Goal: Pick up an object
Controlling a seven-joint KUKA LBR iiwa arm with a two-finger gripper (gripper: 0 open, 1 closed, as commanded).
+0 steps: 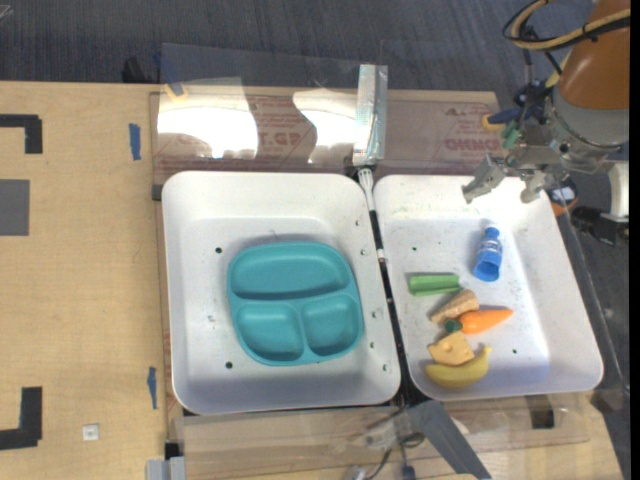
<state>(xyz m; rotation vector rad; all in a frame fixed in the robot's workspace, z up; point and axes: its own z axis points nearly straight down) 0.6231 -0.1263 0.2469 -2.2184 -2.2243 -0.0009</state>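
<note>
The right bin (560,358) holds several toy foods. A small blue bottle (488,253) lies near its middle, with a green piece (433,283) to its left. Below them are a tan piece (452,305), an orange carrot (486,319), a yellow-orange wedge (450,348) and a yellow banana (462,370). My gripper (505,185) hangs over the far end of this bin, up and slightly right of the blue bottle. It is open, its two fingers spread wide, with nothing between them.
The left bin (190,228) carries a teal divided plate (293,301). A clear plastic sheet and a cardboard strip (430,128) stand behind both bins. A ridge (378,258) separates the bins. Cables loop above the arm at the top right.
</note>
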